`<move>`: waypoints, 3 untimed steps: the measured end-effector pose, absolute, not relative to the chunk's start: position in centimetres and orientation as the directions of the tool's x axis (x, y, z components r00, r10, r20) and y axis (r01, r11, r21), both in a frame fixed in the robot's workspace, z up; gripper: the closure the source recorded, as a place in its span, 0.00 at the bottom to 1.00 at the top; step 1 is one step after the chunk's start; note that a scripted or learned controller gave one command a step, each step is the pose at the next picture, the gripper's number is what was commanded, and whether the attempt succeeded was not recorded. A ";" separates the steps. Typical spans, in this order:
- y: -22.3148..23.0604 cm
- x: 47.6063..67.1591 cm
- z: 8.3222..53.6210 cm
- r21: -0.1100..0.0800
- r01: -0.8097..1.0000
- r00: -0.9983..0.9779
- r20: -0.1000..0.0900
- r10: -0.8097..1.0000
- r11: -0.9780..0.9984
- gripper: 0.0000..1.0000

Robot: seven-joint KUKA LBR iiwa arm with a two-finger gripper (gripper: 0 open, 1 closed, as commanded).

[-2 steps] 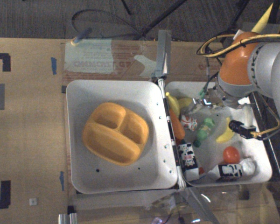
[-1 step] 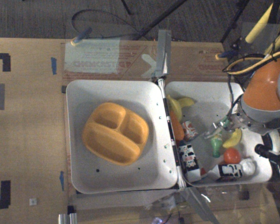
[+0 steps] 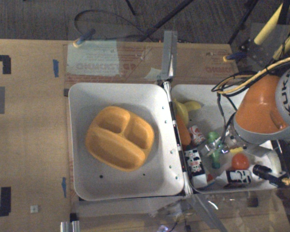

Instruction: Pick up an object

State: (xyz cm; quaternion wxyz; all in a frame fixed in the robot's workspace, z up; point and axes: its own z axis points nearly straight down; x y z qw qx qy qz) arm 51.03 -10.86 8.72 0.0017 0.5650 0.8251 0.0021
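Left shallow white bin (image 3: 82,178): holds an orange moulded plastic tray with three compartments (image 3: 120,137), near centre. Right shallow white bin (image 3: 210,93): yellow plastic banana (image 3: 183,108) at 11 o'clock, cow-patterned black-and-white carton (image 3: 195,162) at 7 o'clock, small red ball (image 3: 240,161) toward 5 o'clock, green plastic piece (image 3: 213,141) near centre. Claw (image 3: 227,146): positioned just beside the green piece, under the orange-banded wrist; opening and contents cannot be determined.

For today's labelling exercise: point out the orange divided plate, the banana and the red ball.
orange divided plate (image 3: 120,138): camera view, on its central ridge, left bin.
banana (image 3: 182,111): camera view, mid-body, right bin's top left.
red ball (image 3: 240,161): camera view, its centre, right bin.
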 end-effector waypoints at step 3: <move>-7.1 63.0 20.5 0.002 0.938 -0.346 -0.002 0.938 0.346 1.00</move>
